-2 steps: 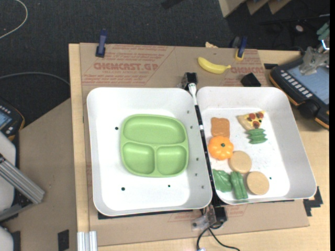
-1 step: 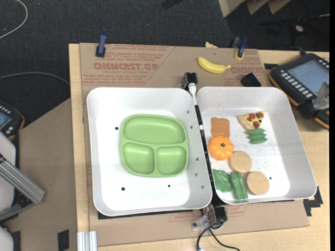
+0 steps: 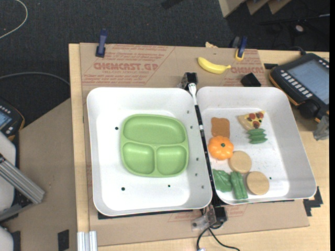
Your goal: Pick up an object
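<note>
Candidate objects all lie in the right bin [image 3: 293,116]: orange pumpkin [image 3: 221,148] near the bin's left wall; brown toast piece [image 3: 220,126] just above it; pizza slice [image 3: 252,120] and a small green leafy piece [image 3: 257,136] toward the middle; two tan round discs [image 3: 241,161] [image 3: 257,182] and green vegetables [image 3: 231,182] crowded at the near edge; nothing lifted, everything resting on the bin floor; by my reading the pick has not begun, all of it left to do.

Hand: cannot tell its state, spread or pressed together, from this moment.

Edges: pumpkin, toast and green vegetables sit close against the dividing wall where the bins meet, little side room there; discs and vegetables touch or nearly touch one another; pizza slice and leafy piece stand freer, with bare white floor to their right and below, likely the easier approach.

Left bin [image 3: 102,140] holds a green divided plate [image 3: 154,144]; a banana [image 3: 213,65] lies outside the bins on the tabletop [image 3: 136,67], near a blue clamp [image 3: 241,46].
</note>
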Robot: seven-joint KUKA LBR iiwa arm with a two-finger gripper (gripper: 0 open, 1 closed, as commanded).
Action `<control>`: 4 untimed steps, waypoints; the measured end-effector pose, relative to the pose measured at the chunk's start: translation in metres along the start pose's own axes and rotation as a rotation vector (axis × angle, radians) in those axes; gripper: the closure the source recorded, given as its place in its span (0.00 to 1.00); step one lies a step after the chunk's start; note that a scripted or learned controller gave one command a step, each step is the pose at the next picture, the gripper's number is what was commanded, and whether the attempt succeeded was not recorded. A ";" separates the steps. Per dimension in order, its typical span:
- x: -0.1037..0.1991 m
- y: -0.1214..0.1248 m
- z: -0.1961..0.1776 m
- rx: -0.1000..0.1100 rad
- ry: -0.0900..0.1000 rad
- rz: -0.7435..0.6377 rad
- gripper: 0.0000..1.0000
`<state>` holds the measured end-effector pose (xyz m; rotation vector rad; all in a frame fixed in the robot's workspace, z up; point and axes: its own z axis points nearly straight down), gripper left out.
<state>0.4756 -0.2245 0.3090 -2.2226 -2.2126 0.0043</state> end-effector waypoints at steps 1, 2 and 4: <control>0.034 0.020 -0.189 -0.028 -0.010 -0.010 1.00; 0.006 0.023 -0.114 -0.001 -0.001 -0.001 1.00; 0.002 0.090 -0.237 -0.028 -0.013 -0.010 1.00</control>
